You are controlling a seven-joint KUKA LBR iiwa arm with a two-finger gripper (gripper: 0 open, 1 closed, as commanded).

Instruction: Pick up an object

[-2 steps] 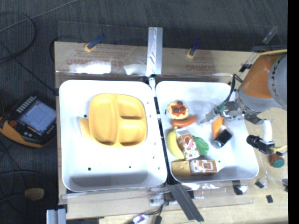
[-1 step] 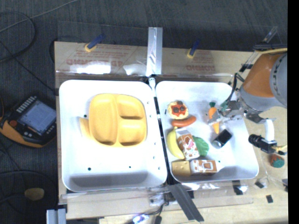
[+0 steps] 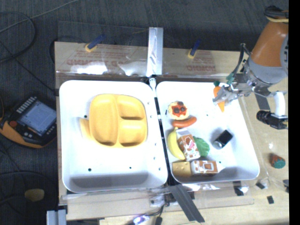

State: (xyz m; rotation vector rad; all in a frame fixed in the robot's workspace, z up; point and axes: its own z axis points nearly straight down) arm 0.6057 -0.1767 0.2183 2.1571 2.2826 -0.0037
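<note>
we are seeing the gripper (image 3: 224, 93) clamped on an orange carrot (image 3: 219, 97) near the right bin (image 3: 251, 144) far-right corner; its thin pinch is risking a slip.

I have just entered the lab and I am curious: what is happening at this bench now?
A grey and orange robot arm reaches in from the right, trying to pick something up. Its gripper is over the far right corner of the right bin, with a small orange carrot-like piece at its tip. A banana, sausage, small cartons and a black block lie in that bin. The left bin holds a yellow divided tray.
</note>
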